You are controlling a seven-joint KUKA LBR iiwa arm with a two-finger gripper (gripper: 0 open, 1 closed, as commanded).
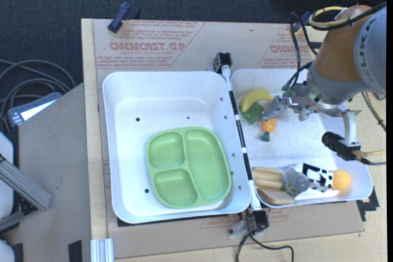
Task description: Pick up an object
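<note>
- Grey arm enters from 3 o'clock; gripper (274, 108) hangs low in the right bin (307, 138), directly over a small orange piece (268, 125). Whether it is released or clenched cannot be told.
- Yellow banana (255, 98) lies touching at 11 o'clock (a crowding risk); recommend a straight vertical descent onto the orange piece.
- Divider wall (236, 126) sits near at 9 o'clock; open floor lies toward 4 o'clock.

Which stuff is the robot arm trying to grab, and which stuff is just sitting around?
For the job:
end effector
yellow banana
small orange toy
wooden blocks
orange ball
right bin

Just lying about:
green divided plate
left bin
blue clip
grey cables
</note>
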